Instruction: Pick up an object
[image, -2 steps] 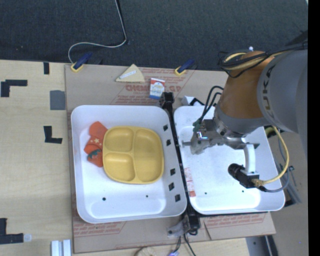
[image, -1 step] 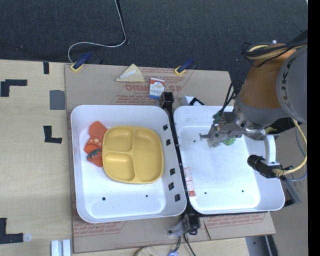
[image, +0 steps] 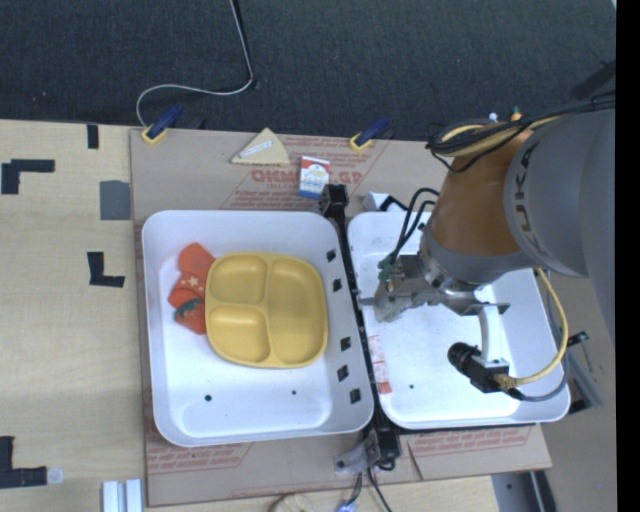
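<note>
A yellow divided plate (image: 268, 308) lies in the left bin (image: 190, 400). Beside its left edge rest orange-red toy pieces (image: 190, 287), one with a green tip. The arm's orange band and grey wrist (image: 480, 215) hang over the right bin (image: 440, 400). My gripper (image: 395, 295) points down near the right bin's left side, close above the bin floor. I see no object between its fingers, and their spacing is hidden by the wrist.
A black divider (image: 350, 300) runs between the two bins. A small red and white box (image: 314, 177) and a pale wedge (image: 262, 148) lie on the cardboard behind the bins. A black cable connector (image: 475, 365) and yellow cable hang over the right bin.
</note>
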